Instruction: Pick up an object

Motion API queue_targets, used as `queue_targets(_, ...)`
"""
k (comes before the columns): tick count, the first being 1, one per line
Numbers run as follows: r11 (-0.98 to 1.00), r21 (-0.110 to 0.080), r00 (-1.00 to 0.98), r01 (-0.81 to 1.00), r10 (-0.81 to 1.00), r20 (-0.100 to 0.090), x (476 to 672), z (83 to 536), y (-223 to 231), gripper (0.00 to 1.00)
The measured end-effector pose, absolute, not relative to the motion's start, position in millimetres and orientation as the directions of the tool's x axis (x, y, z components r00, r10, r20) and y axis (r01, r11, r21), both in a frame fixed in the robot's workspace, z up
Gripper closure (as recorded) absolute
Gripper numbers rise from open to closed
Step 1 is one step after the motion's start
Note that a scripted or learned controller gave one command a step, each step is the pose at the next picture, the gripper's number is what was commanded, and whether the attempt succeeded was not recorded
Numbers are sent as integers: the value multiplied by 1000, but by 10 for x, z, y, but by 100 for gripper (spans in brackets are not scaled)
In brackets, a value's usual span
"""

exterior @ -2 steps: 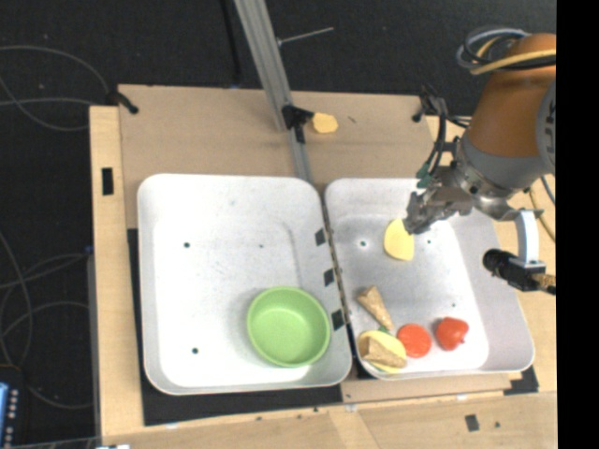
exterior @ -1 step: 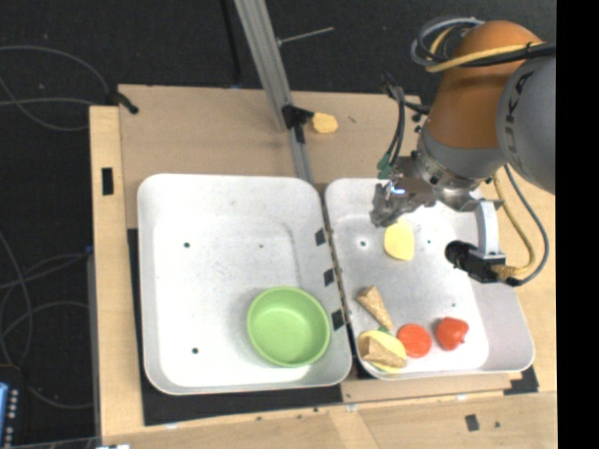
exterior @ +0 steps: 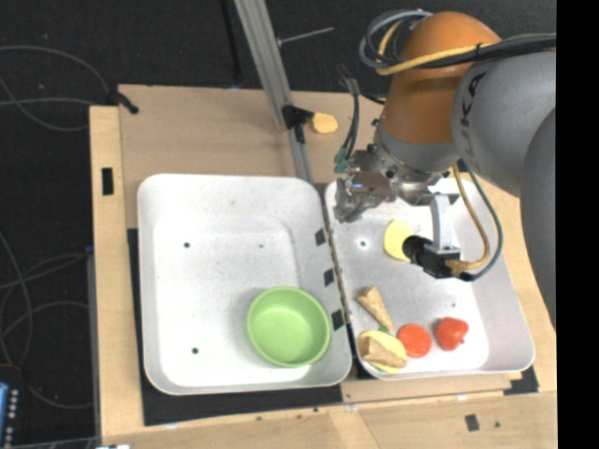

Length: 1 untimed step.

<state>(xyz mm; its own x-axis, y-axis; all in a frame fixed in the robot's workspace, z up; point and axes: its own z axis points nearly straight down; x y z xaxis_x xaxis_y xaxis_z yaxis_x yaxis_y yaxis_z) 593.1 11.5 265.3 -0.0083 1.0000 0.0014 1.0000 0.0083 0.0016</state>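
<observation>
Camera view: the pincer (exterior: pixel 348 197) is seen over the right bin's (exterior: pixel 496 335) upper left corner, with nothing visible between its fingers; how wide it stands cannot be told. In that bin, a yellow disc (exterior: pixel 397 238) lies near the middle, a cone (exterior: pixel 372 302) below it, two red balls (exterior: pixel 415 340) (exterior: pixel 451 332) and a bread piece (exterior: pixel 382 349) along the lower edge. A green bowl (exterior: pixel 287 325) is seen in the left bin (exterior: pixel 168 251).
</observation>
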Motion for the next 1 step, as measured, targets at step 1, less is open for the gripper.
queue_targets(1, 7, -1, -7, 1000, 1000, 0, 5879, 2498, 672, 100)
